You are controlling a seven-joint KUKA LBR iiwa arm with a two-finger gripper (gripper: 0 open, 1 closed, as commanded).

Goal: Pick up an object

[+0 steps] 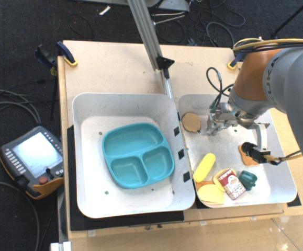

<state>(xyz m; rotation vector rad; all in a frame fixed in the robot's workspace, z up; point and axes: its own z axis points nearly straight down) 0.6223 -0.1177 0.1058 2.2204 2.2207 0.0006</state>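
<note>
Toy food crowds the near corner of the right-hand white bin (277,190): a flat yellow slice (211,194), a small red-and-white carton (231,184), a dark green piece (248,179) and, just behind them, a yellow banana-like piece (204,166) lying at a slant. A round tan disc (191,122) rests near the bin's far left wall, and an orange piece (247,155) sits toward the right, partly behind a black fitting. The left bin (83,140) carries a teal divided tray (137,154). The grey arm reaches in from the right, and its gripper (212,128) hangs low over the bin floor, just beside the tan disc; whether the jaws stand open or closed cannot be told from this angle, and nothing is seen between them. The disc looks the likeliest target. It appears light, stiff and thin, probably smooth plastic, so a pinch across its edges seems wiser than pressing down from above, which could let it skid toward the wall.
</note>
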